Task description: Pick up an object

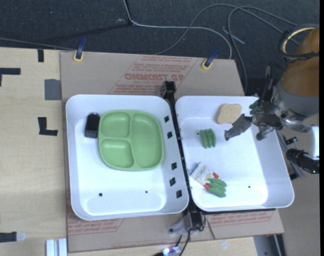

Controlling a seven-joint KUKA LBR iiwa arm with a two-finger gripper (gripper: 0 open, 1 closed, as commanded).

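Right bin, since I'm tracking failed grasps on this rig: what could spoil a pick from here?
1. The gripper hangs between the tan sponge and the green ridged piece; coming straight down, it might close on nothing.
2. The sponge lies near the right bin's back wall, so a finger could hit the rim.
3. The green pod touches a small packet; both might lift together.

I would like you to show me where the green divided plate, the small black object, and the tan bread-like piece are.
green divided plate [131, 141]: camera view, on the middle where its ridges meet.
small black object [91, 125]: camera view, on the middle of its top.
tan bread-like piece [228, 113]: camera view, on its middle.
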